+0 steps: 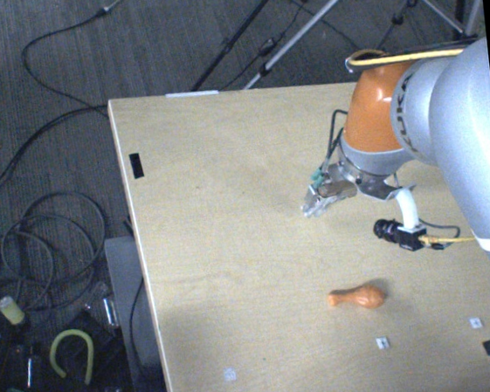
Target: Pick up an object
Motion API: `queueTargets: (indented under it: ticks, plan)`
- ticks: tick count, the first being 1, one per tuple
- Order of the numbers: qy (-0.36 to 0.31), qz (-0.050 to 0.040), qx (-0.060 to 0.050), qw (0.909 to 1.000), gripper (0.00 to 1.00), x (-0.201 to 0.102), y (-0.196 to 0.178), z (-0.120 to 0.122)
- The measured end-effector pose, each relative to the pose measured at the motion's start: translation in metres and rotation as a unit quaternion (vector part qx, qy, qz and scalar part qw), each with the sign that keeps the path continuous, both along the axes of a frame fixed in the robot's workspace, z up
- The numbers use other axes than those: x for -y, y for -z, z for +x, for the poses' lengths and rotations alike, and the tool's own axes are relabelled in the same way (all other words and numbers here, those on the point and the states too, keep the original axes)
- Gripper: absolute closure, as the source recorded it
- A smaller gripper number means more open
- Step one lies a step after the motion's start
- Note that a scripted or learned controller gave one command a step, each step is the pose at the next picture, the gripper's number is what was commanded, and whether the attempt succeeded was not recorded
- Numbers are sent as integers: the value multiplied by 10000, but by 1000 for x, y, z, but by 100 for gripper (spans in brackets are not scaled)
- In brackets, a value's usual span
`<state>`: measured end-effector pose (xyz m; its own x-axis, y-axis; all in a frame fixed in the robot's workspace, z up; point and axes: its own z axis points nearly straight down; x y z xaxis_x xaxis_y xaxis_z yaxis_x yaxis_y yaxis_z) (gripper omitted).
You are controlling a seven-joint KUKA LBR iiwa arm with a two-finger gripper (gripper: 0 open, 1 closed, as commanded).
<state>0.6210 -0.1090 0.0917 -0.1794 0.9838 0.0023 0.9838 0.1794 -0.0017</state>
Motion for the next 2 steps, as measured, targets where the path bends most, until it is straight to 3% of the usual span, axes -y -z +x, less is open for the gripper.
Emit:
queueTargets:
  ticks: [1, 2]
  plan:
    - [0, -1, -1, 10000, 0, 0, 0, 0]
    - [1600, -27, 0, 9871, 0, 31, -64, 21]
